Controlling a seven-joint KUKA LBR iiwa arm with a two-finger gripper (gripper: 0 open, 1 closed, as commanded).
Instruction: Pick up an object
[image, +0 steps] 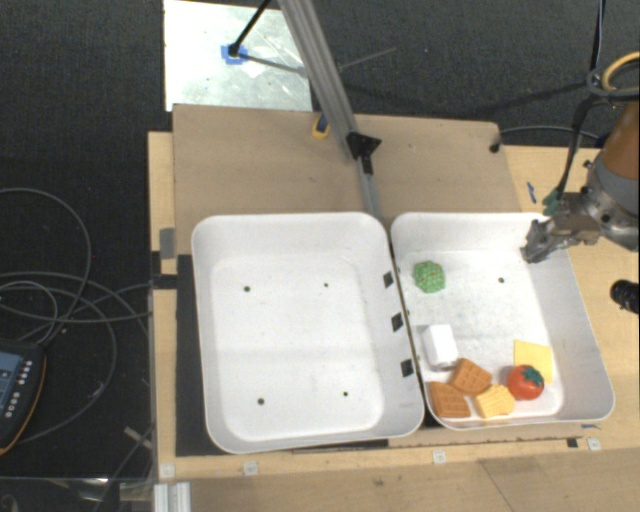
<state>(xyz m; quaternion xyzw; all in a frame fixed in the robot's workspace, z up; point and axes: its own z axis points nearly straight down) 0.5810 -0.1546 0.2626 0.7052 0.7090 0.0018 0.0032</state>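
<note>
Camera view: tool (541, 243) at 2 o'clock over the right bin's (585, 330) far rim, nothing seen between fingers; opening impossible to tell. Green ball (429, 277) near 11 o'clock in that bin. White block (440, 345), two waffles (460, 388), yellow cubes (532, 356) and tomato (526, 381) clustered at 6 o'clock. Left bin (215, 330) alongside.

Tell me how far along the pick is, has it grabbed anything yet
Nothing looks picked yet. The gripper sits at the right bin's far right rim, with nothing visible in it. The green ball, white block, tomato and the other toy pieces all lie in the bin. Left: reaching one, closing on it, lifting.
</note>
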